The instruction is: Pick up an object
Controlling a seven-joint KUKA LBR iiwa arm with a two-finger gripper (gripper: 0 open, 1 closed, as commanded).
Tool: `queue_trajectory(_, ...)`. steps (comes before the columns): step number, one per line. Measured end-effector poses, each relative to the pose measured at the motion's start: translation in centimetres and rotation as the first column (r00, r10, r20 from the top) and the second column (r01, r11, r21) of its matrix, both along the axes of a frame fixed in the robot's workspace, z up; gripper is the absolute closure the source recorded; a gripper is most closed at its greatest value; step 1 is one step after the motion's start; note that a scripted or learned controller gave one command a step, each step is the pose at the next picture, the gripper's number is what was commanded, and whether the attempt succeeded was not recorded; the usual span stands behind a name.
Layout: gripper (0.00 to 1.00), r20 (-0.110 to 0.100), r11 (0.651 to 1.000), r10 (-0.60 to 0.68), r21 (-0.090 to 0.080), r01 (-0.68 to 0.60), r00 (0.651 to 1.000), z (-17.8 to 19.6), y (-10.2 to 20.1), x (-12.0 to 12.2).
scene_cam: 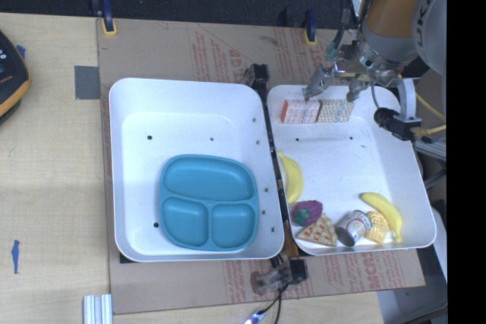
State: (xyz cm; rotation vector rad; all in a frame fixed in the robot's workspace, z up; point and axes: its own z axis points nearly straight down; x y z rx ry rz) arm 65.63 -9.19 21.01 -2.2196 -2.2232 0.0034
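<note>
The two-finger gripper (331, 93) stands above the far edge of the right-hand shallow white bin (395, 163), fingers spread wide, nothing between them; the flat rectangular pink-and-white cracker packet (316, 111) lies directly beneath, against the bin's far wall; its long axis runs left to right, roughly in line with the finger spread, so a wrist turn may be needed to close across the short side; other items, including a small yellow plastic banana (383, 212), lie well apart at the near edge.

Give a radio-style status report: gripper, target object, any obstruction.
Gripper open, fingers straddling the wafer packs at the right bin's far wall. Nothing held yet. No obstruction; bananas, can and other items lie at the near end.
</note>
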Motion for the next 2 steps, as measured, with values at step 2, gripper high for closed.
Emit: queue_trajectory(2,0.00,-0.001,1.000,0.005,0.001,-0.005,1.000,-1.8,12.7,0.0)
